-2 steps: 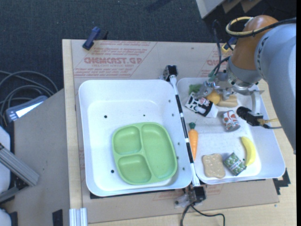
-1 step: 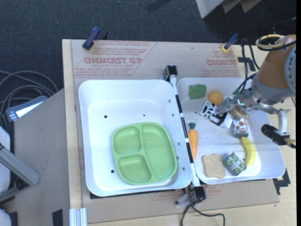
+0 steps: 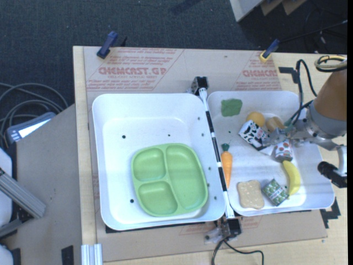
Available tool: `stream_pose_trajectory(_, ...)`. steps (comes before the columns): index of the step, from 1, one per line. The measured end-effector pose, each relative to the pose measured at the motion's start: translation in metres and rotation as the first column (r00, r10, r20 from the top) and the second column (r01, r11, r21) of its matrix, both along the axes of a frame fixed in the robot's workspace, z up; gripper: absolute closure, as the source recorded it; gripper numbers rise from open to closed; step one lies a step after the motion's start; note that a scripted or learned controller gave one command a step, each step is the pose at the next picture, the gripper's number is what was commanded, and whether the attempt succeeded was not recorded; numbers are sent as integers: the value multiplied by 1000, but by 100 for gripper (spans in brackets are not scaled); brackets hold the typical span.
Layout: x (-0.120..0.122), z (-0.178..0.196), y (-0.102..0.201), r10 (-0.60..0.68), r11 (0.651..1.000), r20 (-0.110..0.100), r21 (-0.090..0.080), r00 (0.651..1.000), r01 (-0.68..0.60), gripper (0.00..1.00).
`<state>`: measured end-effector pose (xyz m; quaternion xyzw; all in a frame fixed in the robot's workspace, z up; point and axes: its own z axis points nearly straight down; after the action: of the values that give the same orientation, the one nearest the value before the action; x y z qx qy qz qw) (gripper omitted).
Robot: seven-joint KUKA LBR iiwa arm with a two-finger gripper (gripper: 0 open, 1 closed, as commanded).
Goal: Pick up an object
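Observation:
The right bin [image 3: 311,200] holds several small items. These include a green flat piece [image 3: 231,107], a yellow round fruit [image 3: 255,118], a black-and-white carton [image 3: 252,134] and a white carton with red marks [image 3: 281,148]. Nearer the front lie a banana [image 3: 292,176], a green packet [image 3: 274,191], a tan cracker [image 3: 250,194] and a carrot [image 3: 226,164]. My gripper [image 3: 287,136] reaches in from the right, low over the red-marked carton and beside a small brown item [image 3: 274,123]. I see nothing lifted.
The left bin [image 3: 110,120] holds a green divided plate [image 3: 168,178]. The arm's orange band [image 3: 335,95] and grey wrist [image 3: 325,127] hang over the right bin's right edge. A black cable [image 3: 300,73] runs behind it. Clamps sit at the board's back corners.

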<state>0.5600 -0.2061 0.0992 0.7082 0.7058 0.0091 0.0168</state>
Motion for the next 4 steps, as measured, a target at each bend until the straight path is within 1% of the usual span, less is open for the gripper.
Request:
stream_pose_trajectory(1,-70,-15,30,3,1000,-38,11,999,-3,0)
stream_pose_trajectory(2,88,-16,-2,6,1000,-51,15,999,-5,0)
stream_pose_trajectory(3,107,-13,65,6,1000,-38,13,999,-5,0)
stream_pose_trajectory(4,66,-14,-13,8,1000,-37,20,999,-7,0)
